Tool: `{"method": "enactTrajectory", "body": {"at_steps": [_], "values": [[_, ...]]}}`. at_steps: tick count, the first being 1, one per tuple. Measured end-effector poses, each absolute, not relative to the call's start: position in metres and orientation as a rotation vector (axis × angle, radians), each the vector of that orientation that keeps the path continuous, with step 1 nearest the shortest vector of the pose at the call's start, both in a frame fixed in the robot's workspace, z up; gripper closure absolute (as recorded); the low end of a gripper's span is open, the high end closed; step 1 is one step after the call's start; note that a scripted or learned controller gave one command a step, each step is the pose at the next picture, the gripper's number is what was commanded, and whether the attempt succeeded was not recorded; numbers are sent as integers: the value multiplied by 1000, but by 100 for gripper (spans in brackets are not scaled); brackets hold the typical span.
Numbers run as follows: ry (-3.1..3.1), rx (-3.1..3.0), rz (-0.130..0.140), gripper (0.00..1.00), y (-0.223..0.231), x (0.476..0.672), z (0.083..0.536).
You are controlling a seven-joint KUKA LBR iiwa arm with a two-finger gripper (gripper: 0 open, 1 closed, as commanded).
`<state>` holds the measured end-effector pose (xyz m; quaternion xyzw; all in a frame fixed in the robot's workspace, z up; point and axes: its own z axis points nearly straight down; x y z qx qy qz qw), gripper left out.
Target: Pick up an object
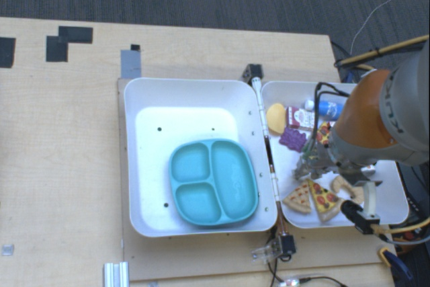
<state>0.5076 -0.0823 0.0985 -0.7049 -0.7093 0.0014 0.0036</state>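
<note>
The hand point(310, 168) hangs low inside the right bin point(398, 208), just above the two pizza slices point(313, 198); whether it is clenched or released I cannot tell, since the arm's wrist covers it. The toys crowd this bin: a yellow lemon point(276, 117) and a purple piece point(293, 139) lie beyond the pizza slices, toward the far wall. Left of the pizza slices, across the divider, the left bin point(144, 144) holds a blue divided plate point(213, 181). The hand's low position suggests a grab at the pizza.

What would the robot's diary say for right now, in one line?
arm: over right bin | gripper: low above pizza slices | grasp: unclear | blue tray: left bin
</note>
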Motion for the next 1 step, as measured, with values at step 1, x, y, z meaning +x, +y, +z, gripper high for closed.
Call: {"method": "enactTrajectory", "body": {"at_steps": [1], "values": [[-2226, -2213, 2, 100, -12, 530, 181]]}}
